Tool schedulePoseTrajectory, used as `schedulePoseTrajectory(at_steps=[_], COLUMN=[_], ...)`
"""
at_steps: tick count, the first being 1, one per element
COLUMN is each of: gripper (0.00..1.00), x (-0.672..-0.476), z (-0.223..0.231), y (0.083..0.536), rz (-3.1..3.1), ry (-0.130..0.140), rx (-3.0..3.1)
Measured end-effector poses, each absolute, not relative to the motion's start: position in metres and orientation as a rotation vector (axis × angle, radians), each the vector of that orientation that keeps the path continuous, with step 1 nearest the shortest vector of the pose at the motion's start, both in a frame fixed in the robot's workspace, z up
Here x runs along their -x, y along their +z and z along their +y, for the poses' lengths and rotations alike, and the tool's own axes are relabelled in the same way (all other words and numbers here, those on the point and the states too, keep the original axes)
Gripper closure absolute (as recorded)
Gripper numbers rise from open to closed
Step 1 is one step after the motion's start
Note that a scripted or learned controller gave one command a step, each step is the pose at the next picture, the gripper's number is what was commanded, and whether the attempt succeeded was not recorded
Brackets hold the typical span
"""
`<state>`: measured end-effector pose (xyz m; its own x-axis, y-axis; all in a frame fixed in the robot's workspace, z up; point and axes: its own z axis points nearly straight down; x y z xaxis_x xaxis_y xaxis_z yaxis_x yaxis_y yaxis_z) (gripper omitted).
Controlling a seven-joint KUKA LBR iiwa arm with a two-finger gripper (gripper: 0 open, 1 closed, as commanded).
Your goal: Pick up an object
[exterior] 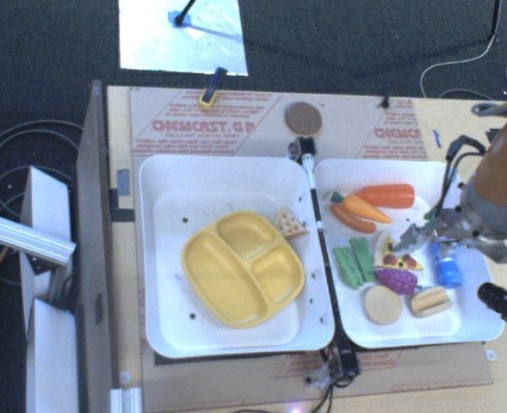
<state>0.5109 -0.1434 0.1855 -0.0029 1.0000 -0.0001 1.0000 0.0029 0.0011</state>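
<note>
Camera view: end effector [411, 238] hovers over the pizza slice [401, 261] in the right bin [477, 325]; its grip state I cannot tell.

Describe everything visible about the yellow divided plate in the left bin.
The yellow divided plate lies flat, right way up, on the floor of the left bin, turned at a slant to the bin's walls. It looks like smooth moulded plastic, rounded at the corners, with three compartments: one long and two smaller, all bare. A small waffle-patterned wedge lies at its upper right rim, seemingly touching it. The gripper is over the right bin, well away from the plate.
</note>
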Motion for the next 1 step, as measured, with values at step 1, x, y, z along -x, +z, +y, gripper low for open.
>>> schedulePoseTrajectory(at_steps=[1], gripper=[0.00], x=[-0.4887], z=[-0.1202], y=[0.0849], rz=[2.226], ry=[0.000], rx=[-2.222])
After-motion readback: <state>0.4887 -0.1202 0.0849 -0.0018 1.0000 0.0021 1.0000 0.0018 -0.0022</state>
